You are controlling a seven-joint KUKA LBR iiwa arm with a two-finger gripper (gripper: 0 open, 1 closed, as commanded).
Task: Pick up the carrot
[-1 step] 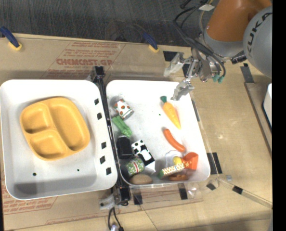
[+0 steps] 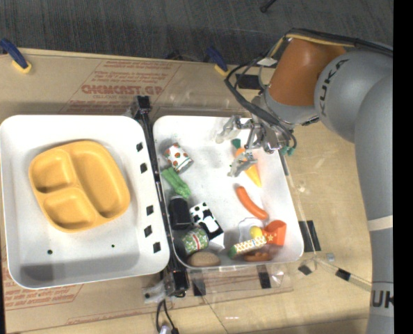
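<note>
Jaws [image 2: 243, 147] seemingly touching tapered orange carrot [image 2: 252, 172].

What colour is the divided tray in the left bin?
The tray is yellow. It shows best in the camera view, inside the left white bin.

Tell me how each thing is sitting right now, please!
Carrot: lying in the right bin, right under the gripper, not lifted.
Gripper: low over the carrot; grip unclear.
Sausage: lying flat in the right bin.
Yellow tray: lying flat in the left bin, nothing in its compartments.
Green can: tipped on its side.
Right bin: holds the toys.
</note>
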